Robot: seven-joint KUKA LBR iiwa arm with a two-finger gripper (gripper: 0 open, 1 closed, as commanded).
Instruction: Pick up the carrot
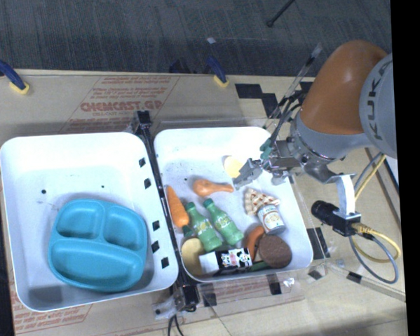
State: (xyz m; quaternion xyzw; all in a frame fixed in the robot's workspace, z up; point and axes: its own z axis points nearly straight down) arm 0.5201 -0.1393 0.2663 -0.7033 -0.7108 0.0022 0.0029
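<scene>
The carrot (pixel 177 207) is a long orange piece lying against the left wall of the right bin (pixel 208 137), next to two green bottles (pixel 214 224). My gripper (pixel 248 170) hangs over the right part of that bin, near a pale yellow round piece (pixel 232 165) and an orange drumstick-shaped toy (pixel 211 187). It is well to the right of the carrot and apart from it. Nothing shows between its fingers.
A blue divided tray (pixel 98 244) lies in the left bin (pixel 69 153). The right bin also holds a waffle piece (pixel 258 199), a small can (pixel 272 219), a brown round item (pixel 273 251), a black-and-white box (pixel 229 260) and a yellow piece (pixel 192 248).
</scene>
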